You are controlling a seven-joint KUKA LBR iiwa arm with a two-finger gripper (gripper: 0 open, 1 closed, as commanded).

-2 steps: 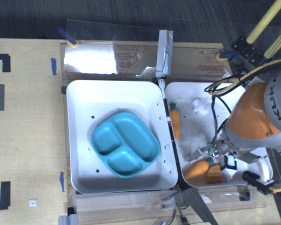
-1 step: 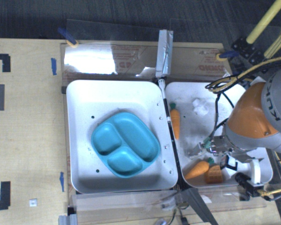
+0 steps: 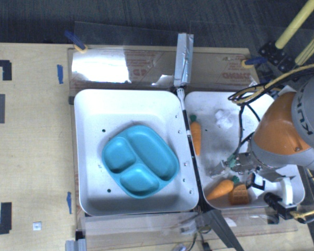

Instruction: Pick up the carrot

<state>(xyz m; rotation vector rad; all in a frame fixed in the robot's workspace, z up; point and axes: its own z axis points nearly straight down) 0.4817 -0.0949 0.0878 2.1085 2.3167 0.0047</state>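
Two white bins side by side on pale worktop (image 3: 31, 156). Left bin (image 3: 89, 140): blue three-compartment tray (image 3: 140, 160) lying tilted at centre. Right bin (image 3: 209, 109): carrot (image 3: 195, 136) lying lengthwise against the divider wall at 9 o'clock, tip toward 12, apart from all else. Second orange piece (image 3: 220, 189) at 6 o'clock, touching a small ridged orange-brown item (image 3: 240, 193) at its 3 o'clock. Small white object (image 3: 223, 119) toward 12 o'clock. Arm (image 3: 282, 132) entering from 3 o'clock, orange band over the bin's 3 o'clock rim. Gripper (image 3: 239, 166) low at bin centre, just above the 6 o'clock items, well apart from the carrot. Grasp state: cannot tell.
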